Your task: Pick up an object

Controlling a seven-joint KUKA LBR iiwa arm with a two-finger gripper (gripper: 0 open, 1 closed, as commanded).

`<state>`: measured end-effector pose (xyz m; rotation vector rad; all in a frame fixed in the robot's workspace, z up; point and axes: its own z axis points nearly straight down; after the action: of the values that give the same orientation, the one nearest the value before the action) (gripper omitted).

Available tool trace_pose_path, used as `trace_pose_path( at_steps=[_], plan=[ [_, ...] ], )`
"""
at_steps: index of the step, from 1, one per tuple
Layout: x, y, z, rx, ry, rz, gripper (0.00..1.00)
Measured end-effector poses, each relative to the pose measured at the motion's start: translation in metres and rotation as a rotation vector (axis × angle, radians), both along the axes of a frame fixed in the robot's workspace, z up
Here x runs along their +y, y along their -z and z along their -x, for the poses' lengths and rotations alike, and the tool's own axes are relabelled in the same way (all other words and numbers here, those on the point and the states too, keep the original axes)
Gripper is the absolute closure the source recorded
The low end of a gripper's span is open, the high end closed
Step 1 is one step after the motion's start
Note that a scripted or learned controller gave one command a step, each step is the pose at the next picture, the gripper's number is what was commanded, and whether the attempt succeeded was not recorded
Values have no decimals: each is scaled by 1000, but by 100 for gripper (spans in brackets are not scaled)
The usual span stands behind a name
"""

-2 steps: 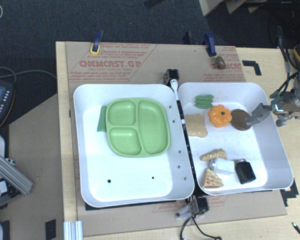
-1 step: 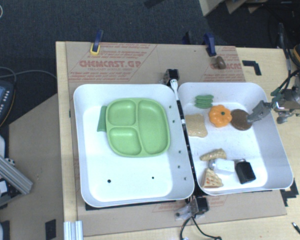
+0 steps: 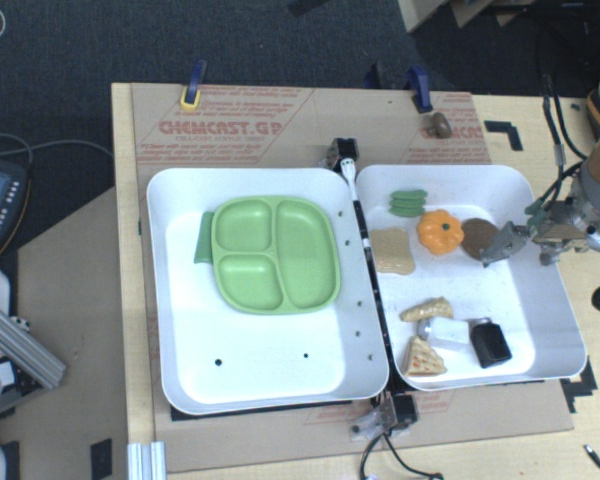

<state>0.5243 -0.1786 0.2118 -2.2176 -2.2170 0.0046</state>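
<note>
Dark carpet surrounds my counter (image 3: 140, 268), a pale board with red print along its far edge and two clamps there, one yellow-tipped (image 3: 192, 90), one blue (image 3: 418, 88). Two white bins sit side by side on it.

Nearest in the right bin (image 3: 555, 338), by its near edge, lies a wedge of pizza (image 3: 425, 358), its point toward the far side. Just beside it is a black block (image 3: 490, 343), long axis running roughly near to far, slightly tilted. Between them sits a small white piece (image 3: 448, 332), and a tan bread-like lump (image 3: 426, 310) lies just beyond the pizza.

Farther in, a beige flat slice (image 3: 392, 251) rests against the bin's left wall. The orange pumpkin (image 3: 440, 232) sits upright near the bin's middle, stem up, touching a brown disc (image 3: 479, 236) on its right. A green ridged piece (image 3: 408, 203) lies at the far left corner, long axis across the bin.

My hand (image 3: 525, 236) hangs over the right side of this bin, just beside the brown disc, its grey fingers (image 3: 500, 243) pointing at it. I cannot tell whether they are apart or together, and nothing shows between them.

The left bin (image 3: 180, 348) holds a green divided plate (image 3: 277, 253) toward its far side, with a darker green flat piece (image 3: 203, 238) tucked under the plate's left edge.
</note>
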Motion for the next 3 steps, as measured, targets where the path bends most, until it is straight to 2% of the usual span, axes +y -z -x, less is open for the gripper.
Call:
trace_pose_path(
  at_steps=[1,2,3],
  plan=[
    [-2,64,1,1,0,-1,0],
    [1,119,12,1,1,-1,0],
    [1,128,13,-2,0,0,0]
  ],
)
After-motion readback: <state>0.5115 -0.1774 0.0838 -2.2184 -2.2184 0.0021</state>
